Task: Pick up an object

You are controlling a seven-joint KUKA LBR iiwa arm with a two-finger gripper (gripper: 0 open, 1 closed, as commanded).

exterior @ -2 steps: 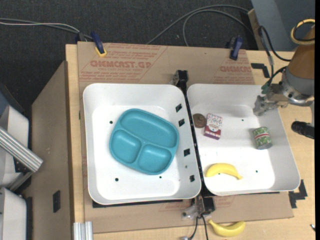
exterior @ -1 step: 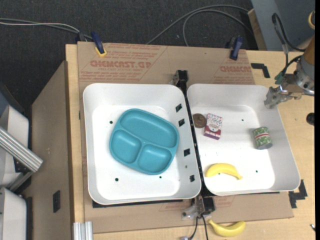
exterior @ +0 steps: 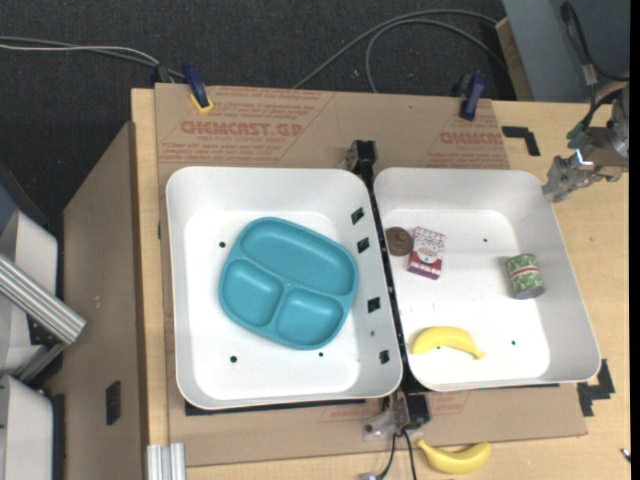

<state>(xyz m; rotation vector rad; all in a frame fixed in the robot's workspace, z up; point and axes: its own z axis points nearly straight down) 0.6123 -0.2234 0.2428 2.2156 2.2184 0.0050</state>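
Observation:
The right bin [exterior: 560,268] holds several small objects. A yellow banana [exterior: 446,342] lies near its front wall. A green can [exterior: 523,275] lies on its side toward the right. A small white and red carton [exterior: 427,252] sits near the bin's left side, with a brown round disc [exterior: 399,240] touching it on the left. My gripper [exterior: 578,169] hovers at the far right, just outside the right bin's back right corner, away from all of these. Nothing shows in it.
A teal divided plate [exterior: 288,282] fills the middle of the left bin [exterior: 190,268]. A second banana [exterior: 456,456] lies on the cardboard in front of the bins. Clamps [exterior: 197,88] hold the cardboard at the back, and cables run behind it.

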